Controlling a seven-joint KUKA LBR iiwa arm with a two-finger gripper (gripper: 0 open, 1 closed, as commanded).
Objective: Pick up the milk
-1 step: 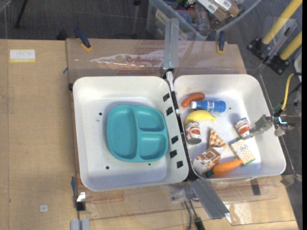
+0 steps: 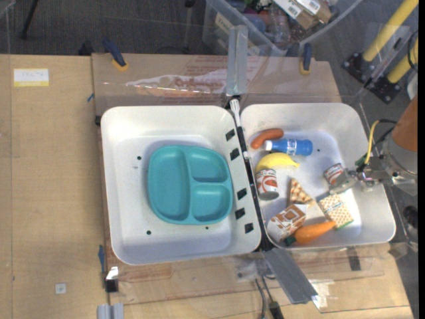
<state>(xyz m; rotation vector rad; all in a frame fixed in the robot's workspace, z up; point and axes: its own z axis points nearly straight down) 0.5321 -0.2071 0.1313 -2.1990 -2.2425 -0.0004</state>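
The milk is a small brown-and-white carton lying tilted near the front left of the right bin. It touches an orange carrot on its right. My gripper hangs over the right side of that bin, well to the right of the milk and a little farther back. It is close beside a small can and above a pale patterned box. Nothing shows in its grip.
The right bin also holds a sausage, a blue bottle, a banana, a red-and-white can and a pizza slice. A teal divided plate lies in the left bin. A clear tub of clutter stands behind.
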